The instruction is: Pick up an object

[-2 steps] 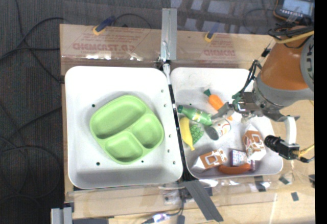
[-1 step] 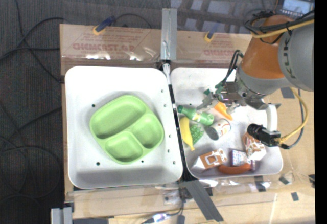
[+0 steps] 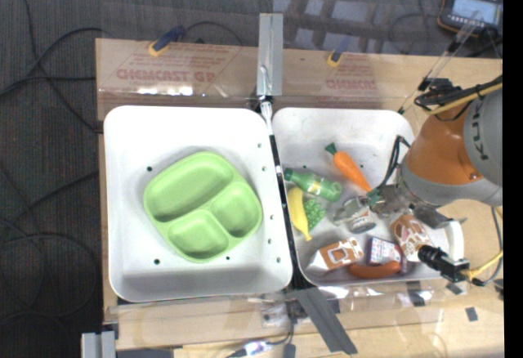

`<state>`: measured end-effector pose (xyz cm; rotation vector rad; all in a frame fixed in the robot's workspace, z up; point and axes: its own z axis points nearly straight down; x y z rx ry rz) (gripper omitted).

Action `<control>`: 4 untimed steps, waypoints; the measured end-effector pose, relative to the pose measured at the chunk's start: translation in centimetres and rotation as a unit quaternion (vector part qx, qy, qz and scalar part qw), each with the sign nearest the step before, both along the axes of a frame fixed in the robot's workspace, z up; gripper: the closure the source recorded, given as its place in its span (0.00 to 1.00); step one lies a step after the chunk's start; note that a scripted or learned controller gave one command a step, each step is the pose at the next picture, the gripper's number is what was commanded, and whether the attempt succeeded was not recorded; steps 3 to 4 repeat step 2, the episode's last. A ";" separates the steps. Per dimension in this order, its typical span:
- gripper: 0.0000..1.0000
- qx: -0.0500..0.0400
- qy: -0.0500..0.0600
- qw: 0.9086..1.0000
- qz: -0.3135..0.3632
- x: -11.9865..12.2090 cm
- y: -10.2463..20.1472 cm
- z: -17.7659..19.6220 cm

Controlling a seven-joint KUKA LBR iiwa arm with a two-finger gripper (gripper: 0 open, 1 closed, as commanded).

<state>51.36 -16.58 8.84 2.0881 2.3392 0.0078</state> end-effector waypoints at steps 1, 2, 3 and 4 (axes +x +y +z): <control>1.00 0.002 -0.001 1.000 0.001 0.2 0.2 0.8; 1.00 0.001 0.007 1.000 0.020 -2.9 3.9 12.1; 1.00 0.001 0.007 1.000 0.020 -2.9 3.9 12.1; 1.00 0.001 0.007 1.000 0.020 -2.9 3.9 12.1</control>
